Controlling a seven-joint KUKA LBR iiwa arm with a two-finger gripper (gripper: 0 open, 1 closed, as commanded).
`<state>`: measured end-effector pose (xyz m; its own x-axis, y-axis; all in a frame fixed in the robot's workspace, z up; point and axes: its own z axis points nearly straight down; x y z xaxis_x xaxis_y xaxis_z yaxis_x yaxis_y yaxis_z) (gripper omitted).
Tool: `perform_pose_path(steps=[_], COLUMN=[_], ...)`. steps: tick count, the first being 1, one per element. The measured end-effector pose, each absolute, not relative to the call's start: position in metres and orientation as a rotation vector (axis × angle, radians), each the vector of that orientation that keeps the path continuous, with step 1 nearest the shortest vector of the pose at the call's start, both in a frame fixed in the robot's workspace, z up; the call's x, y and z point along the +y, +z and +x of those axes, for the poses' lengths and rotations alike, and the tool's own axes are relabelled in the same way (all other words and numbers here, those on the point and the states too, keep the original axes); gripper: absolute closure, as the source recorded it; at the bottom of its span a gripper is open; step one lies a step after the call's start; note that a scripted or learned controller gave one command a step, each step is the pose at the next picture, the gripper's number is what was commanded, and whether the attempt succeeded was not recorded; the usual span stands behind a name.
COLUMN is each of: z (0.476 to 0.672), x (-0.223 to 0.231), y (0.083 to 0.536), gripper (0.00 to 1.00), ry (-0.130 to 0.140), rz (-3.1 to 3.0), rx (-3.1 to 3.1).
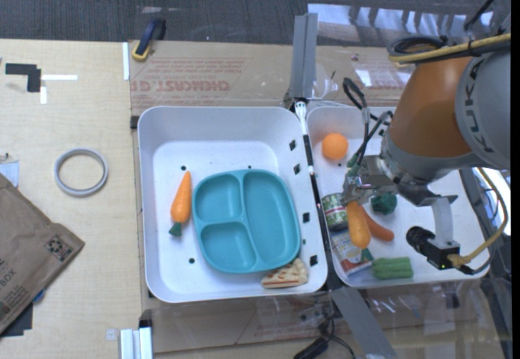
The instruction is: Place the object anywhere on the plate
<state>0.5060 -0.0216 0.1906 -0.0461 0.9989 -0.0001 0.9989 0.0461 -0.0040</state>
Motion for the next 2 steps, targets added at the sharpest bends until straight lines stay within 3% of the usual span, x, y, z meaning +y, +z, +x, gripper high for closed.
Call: perform_pose_path(steps=[1, 2], z=[0.4965, 0.4965], x=[0.0583, 0.0580], y=[0.2210, 0.2211], gripper=[1.00, 0.00], ry=[0.002, 0.002], rz=[-2.020, -2.021], rx=[-2.407, -2.406])
